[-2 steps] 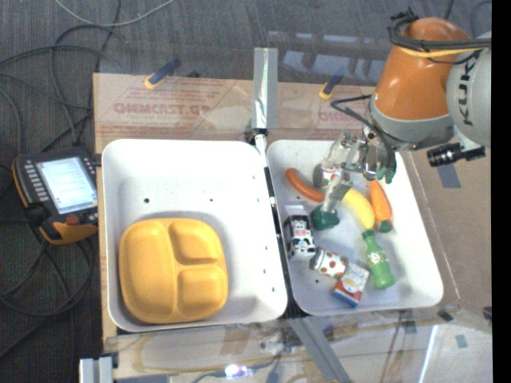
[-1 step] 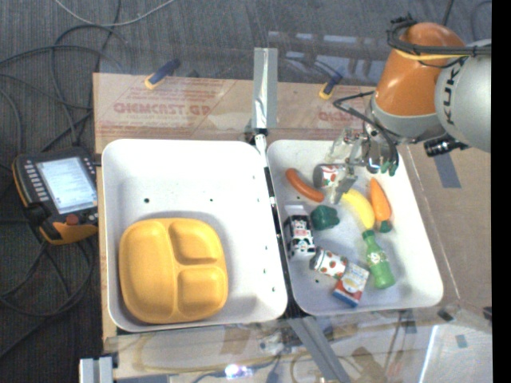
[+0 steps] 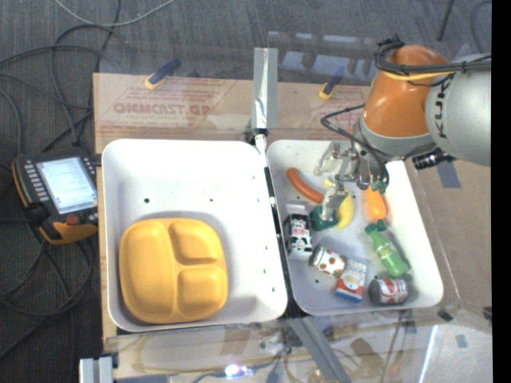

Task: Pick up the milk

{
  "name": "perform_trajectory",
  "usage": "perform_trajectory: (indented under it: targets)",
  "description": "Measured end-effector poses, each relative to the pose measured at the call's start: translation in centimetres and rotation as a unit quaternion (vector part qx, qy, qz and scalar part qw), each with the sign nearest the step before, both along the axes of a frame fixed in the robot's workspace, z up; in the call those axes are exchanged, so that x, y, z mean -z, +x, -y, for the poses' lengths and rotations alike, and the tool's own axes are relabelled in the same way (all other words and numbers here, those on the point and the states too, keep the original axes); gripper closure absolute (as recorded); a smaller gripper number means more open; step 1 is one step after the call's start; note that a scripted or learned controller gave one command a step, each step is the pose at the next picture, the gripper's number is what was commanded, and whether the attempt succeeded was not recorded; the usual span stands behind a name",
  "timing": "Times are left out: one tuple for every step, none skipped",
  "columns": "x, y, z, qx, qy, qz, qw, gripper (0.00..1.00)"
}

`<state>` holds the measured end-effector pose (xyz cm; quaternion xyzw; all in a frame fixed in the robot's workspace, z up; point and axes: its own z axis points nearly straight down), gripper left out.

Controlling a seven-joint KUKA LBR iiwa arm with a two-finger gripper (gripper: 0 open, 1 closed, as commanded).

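Note:
The milk [image 3: 298, 234] is a small black-and-white carton lying against the left wall of the right bin [image 3: 423, 238]. My gripper [image 3: 342, 172] hangs over the back of that bin, up and to the right of the milk and well apart from it. It is open, with nothing between its fingers. Just below it lie a yellow banana [image 3: 346, 211] and a dark green item [image 3: 323, 217].
The right bin also holds a red sausage [image 3: 304, 184], an orange carrot [image 3: 375, 203], a green bottle [image 3: 387, 251], a red-and-white can [image 3: 326, 260], a blue-and-white carton [image 3: 350, 281] and a dark can [image 3: 389, 291]. A yellow divided tray [image 3: 172, 270] lies in the left bin [image 3: 184, 166].

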<state>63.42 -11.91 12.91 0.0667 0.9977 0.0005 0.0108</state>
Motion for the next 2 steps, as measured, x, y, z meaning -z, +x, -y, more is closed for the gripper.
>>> perform_trajectory:
  targets:
    - [3.8,-5.0,-1.9,-0.055,-0.0030,-0.003,0.9985,0.00]
    - [2.7,-4.7,-1.9,-0.054,-0.0036,0.001,0.9985,1.00]
